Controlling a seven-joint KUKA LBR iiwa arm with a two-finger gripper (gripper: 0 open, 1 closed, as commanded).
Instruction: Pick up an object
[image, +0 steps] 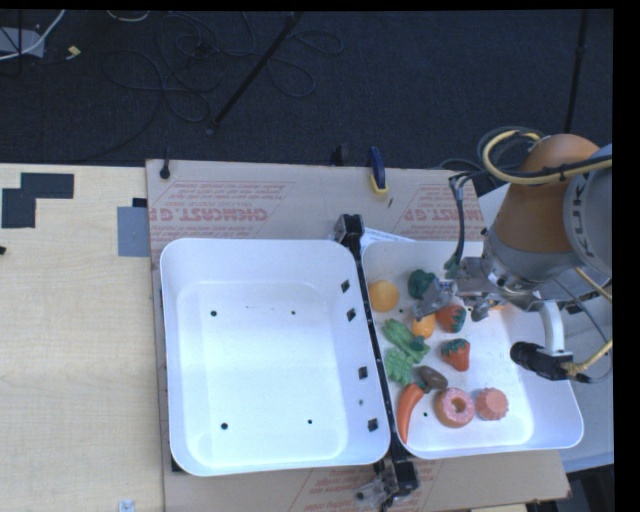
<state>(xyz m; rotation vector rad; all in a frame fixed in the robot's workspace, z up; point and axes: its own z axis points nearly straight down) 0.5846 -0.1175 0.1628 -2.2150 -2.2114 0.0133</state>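
Lettering on the cardboard (260, 205) reads upside down to us; the gripper (447, 293) hangs over the right bin (540, 400), its opening unclear.

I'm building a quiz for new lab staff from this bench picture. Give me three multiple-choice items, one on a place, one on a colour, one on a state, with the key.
1. Which bin holds the toy food?
A. the left bin
B. the right bin
C. both bins

2. What colour is the ring-shaped donut?
A. blue
B. pink
C. black

3. How do the two bins stand?
A. side by side
B. stacked
C. one flipped over

Key:
1 B: the carrot, the orange ball and the rest lie in the right bin, under the gripper.
2 B: the donut is pink with a hole in its middle.
3 A: the left bin sits beside the right one, both open side up.
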